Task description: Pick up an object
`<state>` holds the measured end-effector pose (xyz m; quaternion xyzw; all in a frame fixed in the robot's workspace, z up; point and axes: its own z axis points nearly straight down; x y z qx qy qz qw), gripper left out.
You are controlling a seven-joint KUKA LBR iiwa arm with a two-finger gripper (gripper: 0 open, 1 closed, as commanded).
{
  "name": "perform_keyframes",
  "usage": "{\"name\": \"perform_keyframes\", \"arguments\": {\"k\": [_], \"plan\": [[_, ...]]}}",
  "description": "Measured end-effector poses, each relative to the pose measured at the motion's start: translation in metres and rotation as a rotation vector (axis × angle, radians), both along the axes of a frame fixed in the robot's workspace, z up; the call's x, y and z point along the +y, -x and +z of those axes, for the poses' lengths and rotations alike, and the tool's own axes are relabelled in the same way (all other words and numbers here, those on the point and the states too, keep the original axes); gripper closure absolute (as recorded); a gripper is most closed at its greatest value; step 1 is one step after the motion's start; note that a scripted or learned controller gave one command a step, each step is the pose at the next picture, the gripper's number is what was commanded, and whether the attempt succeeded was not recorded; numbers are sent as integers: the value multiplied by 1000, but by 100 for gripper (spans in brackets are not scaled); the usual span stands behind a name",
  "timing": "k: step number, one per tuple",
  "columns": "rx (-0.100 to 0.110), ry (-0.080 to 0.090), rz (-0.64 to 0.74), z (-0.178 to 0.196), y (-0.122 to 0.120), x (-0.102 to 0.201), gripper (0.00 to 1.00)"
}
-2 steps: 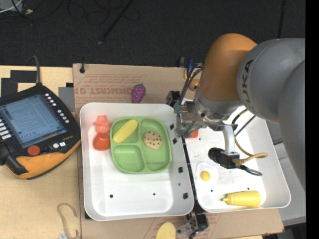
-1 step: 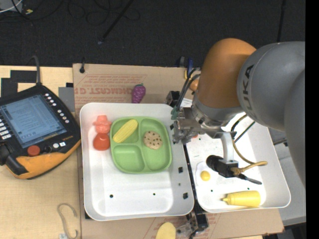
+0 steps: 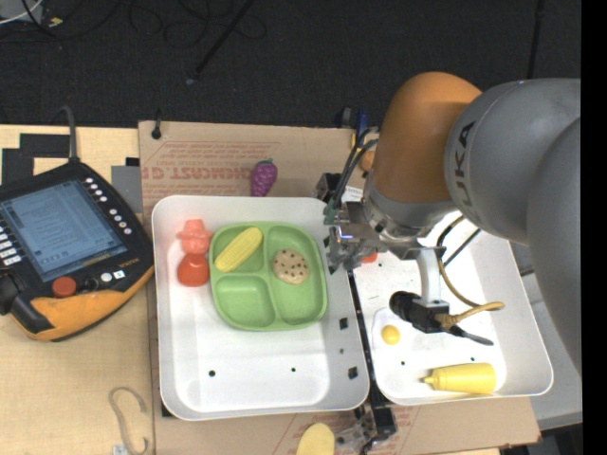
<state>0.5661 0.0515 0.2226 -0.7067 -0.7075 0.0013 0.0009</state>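
My pincer point(image 3: 346, 240) hovering just right of green plate point(image 3: 248, 309); cannot tell if apart or together. Am aiming for cookie point(image 3: 290, 266) in plate's upper-right compartment: probably light, stiff, flat; gripping across opposite edges seeming best.

Open floor in near half of left bin point(image 3: 248, 387); green plate point(image 3: 248, 305), red figure point(image 3: 193, 254) behind.

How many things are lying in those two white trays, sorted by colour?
Yellow: 3 (corn cob, squeeze bottle, small round piece)
Green: 1 (divided plate)
Red: 1 (toy figure)
Brown: 1 (cookie)
Total: 6 in plain sight
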Motion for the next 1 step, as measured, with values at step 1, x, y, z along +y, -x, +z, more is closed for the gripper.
{"name": "perform_keyframes", "arguments": {"k": [1], "plan": [[2, -1, -2, -5, -1, 8, 100]]}}
